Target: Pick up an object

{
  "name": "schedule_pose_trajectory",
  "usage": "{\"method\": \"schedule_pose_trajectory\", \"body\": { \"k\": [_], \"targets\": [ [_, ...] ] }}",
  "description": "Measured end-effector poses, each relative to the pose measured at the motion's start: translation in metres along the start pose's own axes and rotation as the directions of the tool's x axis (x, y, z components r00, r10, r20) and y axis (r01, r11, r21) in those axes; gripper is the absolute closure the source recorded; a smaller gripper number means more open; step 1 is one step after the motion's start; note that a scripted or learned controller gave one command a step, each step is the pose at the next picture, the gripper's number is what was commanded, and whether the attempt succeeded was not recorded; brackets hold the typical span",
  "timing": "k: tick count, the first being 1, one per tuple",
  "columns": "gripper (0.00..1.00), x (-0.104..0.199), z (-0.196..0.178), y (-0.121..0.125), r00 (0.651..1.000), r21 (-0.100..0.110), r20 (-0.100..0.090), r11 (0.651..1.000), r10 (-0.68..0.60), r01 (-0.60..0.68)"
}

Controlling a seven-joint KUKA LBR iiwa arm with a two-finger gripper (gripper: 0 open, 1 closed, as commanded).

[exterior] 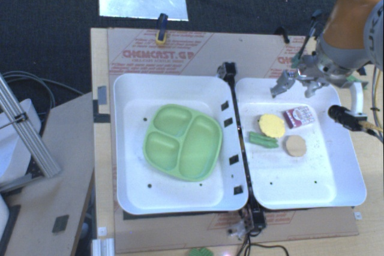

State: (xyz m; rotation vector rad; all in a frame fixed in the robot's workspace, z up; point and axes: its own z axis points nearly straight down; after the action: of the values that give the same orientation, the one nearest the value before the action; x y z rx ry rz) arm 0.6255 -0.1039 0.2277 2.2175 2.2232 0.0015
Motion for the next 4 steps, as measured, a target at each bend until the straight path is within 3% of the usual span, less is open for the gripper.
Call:
{"method": "schedule_pose_trajectory", "body": {
  "k": [1, 2, 3, 4],
  "targets": [
    [0.0, -0.07, 0.118, -0.042, 1.0, 0.011, 0.0, 1.0, 0.009, -0.009],
    [0.0, -0.067, 0.145, -0.072, 1.0, 0.005, -0.001, 1.0, 0.003, -0.003],
    [1.0, -0.067, 0.132, -0.069, 1.0, -0.003, 0.001, 1.0, 0.001, -0.001],
    [1.0, 0.001, 0.144, -0.055, 1.0, 0.001, -0.003, 1.0, -0.007, 0.007]
  ]
}}
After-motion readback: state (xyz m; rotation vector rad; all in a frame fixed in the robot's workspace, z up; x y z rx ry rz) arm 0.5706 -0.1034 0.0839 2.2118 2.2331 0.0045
